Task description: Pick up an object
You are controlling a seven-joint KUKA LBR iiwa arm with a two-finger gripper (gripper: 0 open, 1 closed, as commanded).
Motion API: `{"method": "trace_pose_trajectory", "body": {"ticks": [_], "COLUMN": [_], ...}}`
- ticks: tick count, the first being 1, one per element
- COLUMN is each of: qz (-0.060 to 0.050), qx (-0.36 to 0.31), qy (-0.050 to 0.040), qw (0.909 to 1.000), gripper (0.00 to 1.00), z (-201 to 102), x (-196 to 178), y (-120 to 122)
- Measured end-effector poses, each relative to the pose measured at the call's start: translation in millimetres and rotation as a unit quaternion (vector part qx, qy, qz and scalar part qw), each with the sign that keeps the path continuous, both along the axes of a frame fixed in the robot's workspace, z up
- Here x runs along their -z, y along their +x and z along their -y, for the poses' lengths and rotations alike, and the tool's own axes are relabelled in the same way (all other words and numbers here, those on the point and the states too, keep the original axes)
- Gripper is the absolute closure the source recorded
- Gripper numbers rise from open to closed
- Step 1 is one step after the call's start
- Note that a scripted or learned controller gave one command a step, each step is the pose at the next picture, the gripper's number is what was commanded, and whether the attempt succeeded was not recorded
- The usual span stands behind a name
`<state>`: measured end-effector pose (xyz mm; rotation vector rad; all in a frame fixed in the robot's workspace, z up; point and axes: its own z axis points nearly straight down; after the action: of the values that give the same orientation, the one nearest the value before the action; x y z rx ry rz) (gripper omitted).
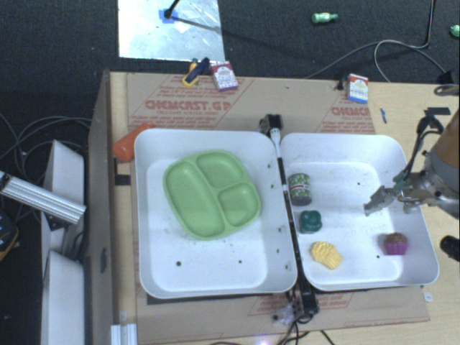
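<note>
Fingers: grey fingers [375,203] of the arm's gripper [384,198] reach in from the right over the right-hand shallow white bin [359,153]; whether they stand apart or together I cannot tell, and nothing shows between them.
Candidate objects: a small pink-and-purple cupcake-shaped toy [395,244] lies below and just right of the fingertip, near the bin's right wall; a yellow ridged toy [325,254] sits near the front; a dark teal rounded toy [310,221] and a small printed can [299,187] lie along the divider side.
Nearest target, as I judge it: the cupcake-shaped toy, though the fingers are apart from it.
Left bin: the other shallow white bin [165,264] holds a pale green sectioned plastic tray [210,194].
Bench: a cardboard-covered bench [237,99] bears both bins, with two small red-and-white cartons [226,76] at its back edge.
Risk: the toy sits close to the wall, so a descending finger may strike the rim or nudge the toy away.
Second risk: a rounded, small shape can squirt out if the close is off-centre.
Progress: no pick made yet, by the look of things.
</note>
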<state>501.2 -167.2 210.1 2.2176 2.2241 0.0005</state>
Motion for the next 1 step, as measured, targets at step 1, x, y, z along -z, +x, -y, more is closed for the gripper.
{"method": "trace_pose_trajectory", "body": {"ticks": [1], "qz": [-0.001], "qx": [0.000], "qy": [0.0007], "qw": [1.0000], "gripper": [0.00], "z": [-46.4], "x": [98.9], "y": [-9.5]}}
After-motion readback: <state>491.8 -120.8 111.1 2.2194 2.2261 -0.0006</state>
